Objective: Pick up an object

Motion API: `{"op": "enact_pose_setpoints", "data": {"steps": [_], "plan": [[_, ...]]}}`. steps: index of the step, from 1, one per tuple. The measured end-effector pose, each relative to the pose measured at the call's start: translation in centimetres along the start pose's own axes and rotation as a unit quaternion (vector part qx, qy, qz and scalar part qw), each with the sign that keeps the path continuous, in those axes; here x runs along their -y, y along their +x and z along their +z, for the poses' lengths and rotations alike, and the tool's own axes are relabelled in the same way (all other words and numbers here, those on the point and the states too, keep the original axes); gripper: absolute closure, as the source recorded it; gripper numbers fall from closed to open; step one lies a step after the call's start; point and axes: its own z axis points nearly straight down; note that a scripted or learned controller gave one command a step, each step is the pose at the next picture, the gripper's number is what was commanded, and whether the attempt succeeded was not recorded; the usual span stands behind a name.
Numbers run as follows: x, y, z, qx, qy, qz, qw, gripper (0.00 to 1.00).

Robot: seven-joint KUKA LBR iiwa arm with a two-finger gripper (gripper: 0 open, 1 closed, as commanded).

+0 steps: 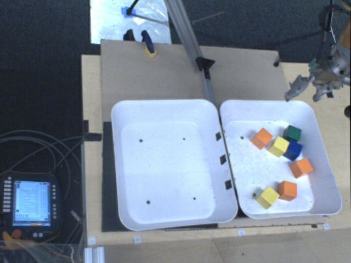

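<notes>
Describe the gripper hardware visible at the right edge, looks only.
The gripper is pale grey metal with two short, stubby fingers. Its body is blocky, with small dark and teal-looking details. Thin dark cables run above it. The picture is too coarse for markings.

Seven small cubes in right bin (323, 163): orange (262, 138), yellow (278, 146), green (292, 132), blue (293, 149), orange (301, 167), orange (287, 190), yellow (268, 196). Upper four clustered; lower pair touching.

There are 2 white bins (164, 111), 3 orange blocks (262, 138), 2 yellow blocks (278, 146), 1 green block (293, 132) and 1 blue block (293, 149).
</notes>
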Motion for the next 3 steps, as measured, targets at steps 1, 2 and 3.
{"op": "enact_pose_setpoints", "data": {"steps": [1, 2, 3], "plan": [[0.0, 0.0, 0.0, 0.000, 0.000, 0.000, 1.0000, 0.00], [-0.4, -1.0, 5.3, 0.000, 0.002, 0.002, 1.0000, 0.00], [0.5, -0.6, 10.3, 0.000, 0.002, 0.002, 1.0000, 0.00]]}}
